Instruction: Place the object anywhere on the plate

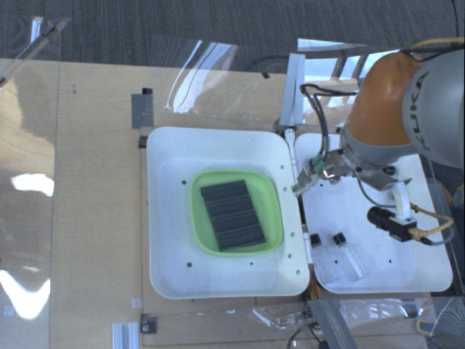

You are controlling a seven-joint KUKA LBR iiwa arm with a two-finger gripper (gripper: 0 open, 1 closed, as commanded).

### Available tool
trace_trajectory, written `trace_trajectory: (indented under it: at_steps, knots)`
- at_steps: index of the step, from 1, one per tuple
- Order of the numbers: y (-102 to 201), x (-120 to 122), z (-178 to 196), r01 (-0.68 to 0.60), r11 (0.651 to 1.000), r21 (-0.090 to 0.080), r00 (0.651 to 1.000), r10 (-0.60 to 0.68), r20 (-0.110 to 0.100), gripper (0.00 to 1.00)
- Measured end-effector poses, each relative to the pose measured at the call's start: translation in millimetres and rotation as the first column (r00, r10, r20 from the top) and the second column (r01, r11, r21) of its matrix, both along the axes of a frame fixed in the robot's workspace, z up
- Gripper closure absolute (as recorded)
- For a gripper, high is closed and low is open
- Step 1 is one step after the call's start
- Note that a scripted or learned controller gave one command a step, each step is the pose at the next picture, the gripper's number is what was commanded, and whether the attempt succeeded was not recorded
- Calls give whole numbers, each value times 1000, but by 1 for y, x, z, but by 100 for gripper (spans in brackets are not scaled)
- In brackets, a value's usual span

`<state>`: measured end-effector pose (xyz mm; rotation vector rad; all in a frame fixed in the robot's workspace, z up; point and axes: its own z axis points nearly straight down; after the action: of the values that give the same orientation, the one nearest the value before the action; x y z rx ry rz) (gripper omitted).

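**Dark block sits on the green plate, arm off over the other bin**

So the object (232, 214), a dark grey ribbed rectangular block, lies flat on the green plate (272, 217), pretty much in the middle of it and turned a bit off square. The plate is a squarish lime-green dish with rounded corners, resting in the middle of the left white bin (167, 217).

The gripper (317, 167) is well apart from the block. It's over by the seam between the 2 bins, above the top left corner of the right white bin (436, 267). The wrist hardware is a jumble of cables and metal from this angle, so I honestly can't tell how the jaws stand, and I see nothing sitting between them. The block is down and to the left of them, separated by the plate's rim and the bin wall.

The arm's orange band (381, 104) bulks above the right bin. On that bin's floor sit 2 small dark bits (327, 239) and a clear piece (350, 262).
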<state>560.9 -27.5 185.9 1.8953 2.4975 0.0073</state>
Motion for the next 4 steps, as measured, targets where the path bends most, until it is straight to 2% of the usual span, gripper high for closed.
trace_trajectory:
  at_steps: [1,2,3,4]
  knots:
    - [-24,-17,74,163,987,1,987,-163,2,0]
    - [-46,-61,142,356,935,2,935,-356,3,0]
    - [-128,-72,91,304,953,0,953,-304,-2,0]
    - [-177,-52,49,296,955,0,955,-296,-3,0]
